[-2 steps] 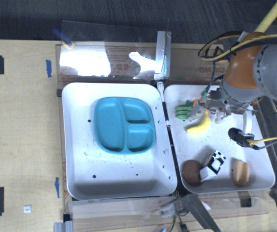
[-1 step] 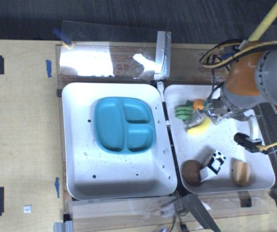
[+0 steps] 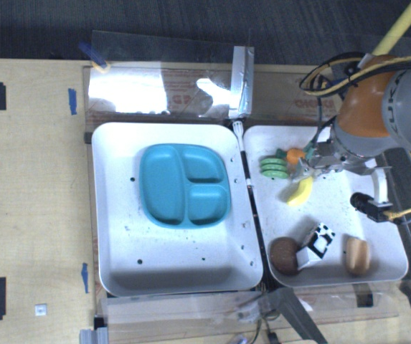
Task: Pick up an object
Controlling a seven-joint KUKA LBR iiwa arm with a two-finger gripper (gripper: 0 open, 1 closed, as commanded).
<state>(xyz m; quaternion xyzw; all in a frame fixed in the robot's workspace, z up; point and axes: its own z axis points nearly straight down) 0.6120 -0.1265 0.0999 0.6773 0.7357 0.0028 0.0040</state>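
Note:
The right bin [image 3: 384,224] holds a green ridged toy [image 3: 272,166], a small orange piece [image 3: 293,155], a yellow banana [image 3: 300,190], a brown ball [image 3: 285,255], a black-and-white block [image 3: 318,243] and a tan bread roll [image 3: 356,254]. My gripper [image 3: 307,163] reaches in from the right and sits low over the orange piece, just above the banana and right of the green toy. Nothing is visibly lifted.
The left bin [image 3: 119,249] carries a blue divided plate [image 3: 185,185]. A clear plastic panel [image 3: 166,84] stands behind the left bin. Yellow and black cables [image 3: 334,74] loop above the arm's orange band [image 3: 363,110].

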